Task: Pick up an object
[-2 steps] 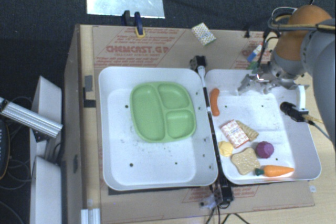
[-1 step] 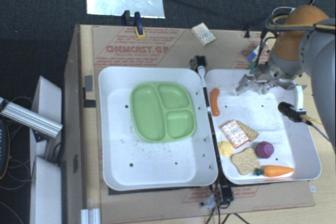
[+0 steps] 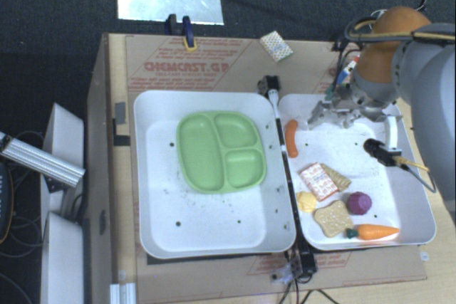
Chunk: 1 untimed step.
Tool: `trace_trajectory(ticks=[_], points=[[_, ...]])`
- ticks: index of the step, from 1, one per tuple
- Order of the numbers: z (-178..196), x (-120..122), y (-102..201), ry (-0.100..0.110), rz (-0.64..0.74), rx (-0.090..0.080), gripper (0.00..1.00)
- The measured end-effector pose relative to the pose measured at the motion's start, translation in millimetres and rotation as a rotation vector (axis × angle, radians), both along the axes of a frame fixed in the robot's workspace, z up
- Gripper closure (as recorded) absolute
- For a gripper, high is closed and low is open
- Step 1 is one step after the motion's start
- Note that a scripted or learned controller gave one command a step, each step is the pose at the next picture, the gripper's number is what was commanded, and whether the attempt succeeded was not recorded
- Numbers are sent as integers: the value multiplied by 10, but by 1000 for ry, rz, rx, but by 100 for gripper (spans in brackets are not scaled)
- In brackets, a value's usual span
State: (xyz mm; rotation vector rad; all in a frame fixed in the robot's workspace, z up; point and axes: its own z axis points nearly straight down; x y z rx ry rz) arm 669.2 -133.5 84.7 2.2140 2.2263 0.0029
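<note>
The claw (image 3: 335,112) hangs over the far edge of the right bin (image 3: 417,213), and its metal fingers (image 3: 318,115) are spread open with nothing between them. The grey arm (image 3: 420,75) with its orange band (image 3: 388,39) comes in from the right.

Near the bin's left wall lies a small orange hot dog (image 3: 291,137); its long side runs from the far edge toward the near edge. At the near right corner an orange carrot (image 3: 374,231) lies flat, its long side along the near edge and its tip pointing right. Beside it sit a purple ball (image 3: 359,203), a toast piece (image 3: 333,218) and a red-and-white packet (image 3: 318,181); its print is too small to read.

The left bin (image 3: 160,224) holds a green tray (image 3: 219,151) with three parts. On the brown board (image 3: 235,57) behind, red letters read "CHEMCAST".
</note>
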Motion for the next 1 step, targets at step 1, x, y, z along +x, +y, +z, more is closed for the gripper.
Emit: trace_trajectory(ticks=[1], points=[[1, -1, 248, 1, 0, 0, 0]])
